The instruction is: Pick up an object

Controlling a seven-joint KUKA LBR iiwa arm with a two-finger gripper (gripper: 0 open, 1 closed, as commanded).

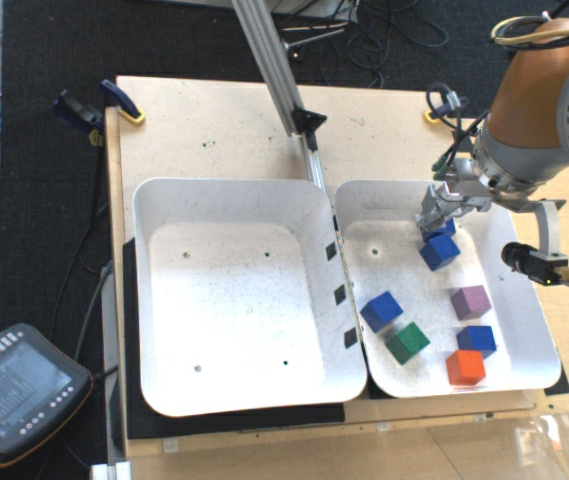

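Taking the right bin (524,368) as the landmark: nearest the camera, well to its left at the lower corner, a grey handheld pendant (14,393) lies on the dark floor, partly cut off by the frame edge. Just beside the right bin's left wall sits the left bin (164,208), the two rims touching along a seam marked by small dark tabs.

Inside the right bin, closest to its near rim, an orange cube (466,367) rests touching a small blue cube (476,339) just behind it. To their left stands a green cube (407,342), touching a second blue cube (381,310) that lies toward the seam. A purple cube (471,301) sits nearer the bin's right wall.

Farther in, toward the middle of the right bin, a larger blue block (440,249) sits tilted directly under the gripper (438,220). The block's upper part is hidden by the gripper's grey body, so whether it is clamped or merely touched is impossible to judge.

The arm (539,98) enters over the bin's right wall, its orange band cut by the frame edge, wrist angled down and leftward. Beyond the bin's far rim, a slanted aluminium post (269,53) rises from the bench (214,128).
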